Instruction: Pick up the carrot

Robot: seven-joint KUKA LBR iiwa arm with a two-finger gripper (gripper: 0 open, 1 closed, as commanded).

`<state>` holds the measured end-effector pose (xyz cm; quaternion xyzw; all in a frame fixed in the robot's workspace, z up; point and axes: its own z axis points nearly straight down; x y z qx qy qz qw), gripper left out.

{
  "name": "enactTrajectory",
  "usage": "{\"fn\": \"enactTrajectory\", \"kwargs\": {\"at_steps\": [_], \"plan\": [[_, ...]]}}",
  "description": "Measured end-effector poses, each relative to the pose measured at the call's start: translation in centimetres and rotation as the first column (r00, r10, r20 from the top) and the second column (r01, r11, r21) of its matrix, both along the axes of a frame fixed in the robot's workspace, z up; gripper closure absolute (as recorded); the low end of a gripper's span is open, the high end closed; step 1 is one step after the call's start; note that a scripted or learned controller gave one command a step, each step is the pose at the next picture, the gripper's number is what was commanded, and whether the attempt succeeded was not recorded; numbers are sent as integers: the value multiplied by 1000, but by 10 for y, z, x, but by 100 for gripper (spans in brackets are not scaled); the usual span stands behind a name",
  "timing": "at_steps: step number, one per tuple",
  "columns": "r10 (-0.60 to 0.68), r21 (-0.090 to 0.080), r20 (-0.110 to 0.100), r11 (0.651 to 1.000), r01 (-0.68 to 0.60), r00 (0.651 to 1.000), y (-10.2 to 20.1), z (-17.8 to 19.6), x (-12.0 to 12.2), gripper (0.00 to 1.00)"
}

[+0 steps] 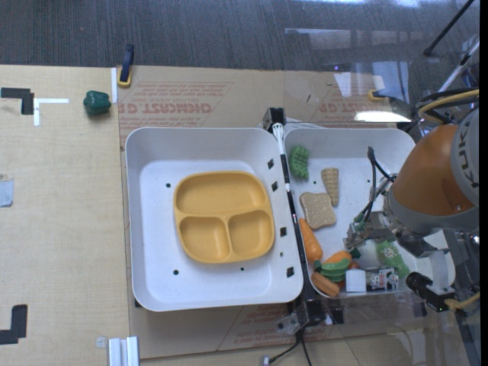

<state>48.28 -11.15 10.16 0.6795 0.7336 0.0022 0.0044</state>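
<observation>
Orange carrot [310,241]: lies in the right bin [396,139], hard against that bin's left wall, slanting down and to the right. Its lower end sits just beside a green-and-orange toy vegetable [336,263]; a second orange piece [325,284] lies below that, in the bin's lower left corner.

Neighbours in the same bin: a slice of toast [318,210] touching or just above the carrot's upper end; a ridged tan wafer [330,185] beside the toast; a green leafy piece [298,162] near the top left; a small white box with dark print [369,280] along the bottom wall.

Gripper [358,233]: hangs low over the middle of the right bin, to the right of the carrot and apart from it, above the green-and-orange vegetable. Cables and the orange-banded arm crowd it; whether the jaws are apart or together cannot be told.

Left bin [145,227]: holds a yellow three-compartment plate [223,216].

Table [53,227]: a green object [97,103] lies well away at upper left.
</observation>
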Motion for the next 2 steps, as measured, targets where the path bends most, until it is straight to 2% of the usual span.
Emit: {"fn": "enactTrajectory", "kwargs": {"at_steps": [1, 2], "plan": [[1, 0, -1, 1000, -1, 1000, 0, 0, 0, 0], [-145, 3, -8, 989, 145, 989, 12, -10, -3, 0]]}}
